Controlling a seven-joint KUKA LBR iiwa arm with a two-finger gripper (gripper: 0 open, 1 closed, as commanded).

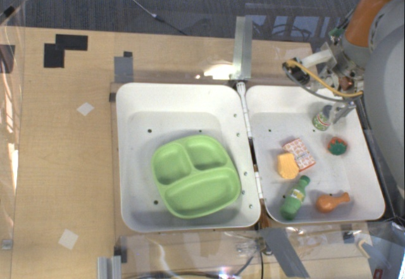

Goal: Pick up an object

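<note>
objects for picking lie in the right bin [367,145]. nearest the front rim stand out a green bottle [294,197] with a yellow label band, lying tilted, and an orange drumstick-shaped toy [332,202] just to its right, apart from it. farther in, a yellow block [287,166] touches a red-and-white checked packet [299,153]; any print on either is too small to read. a small red-and-green round item [337,145] sits near the right wall, with bare floor between it and the packet. at the far side a small green-and-white can [322,119] stands upright; its label is illegible. the gripper [340,107] hangs just beside this can, and whether its fingers are spread or closed cannot be told. the left bin [126,145] carries a green divided tray [195,175], set askew toward the front, with open white floor along the far and left walls.
</note>
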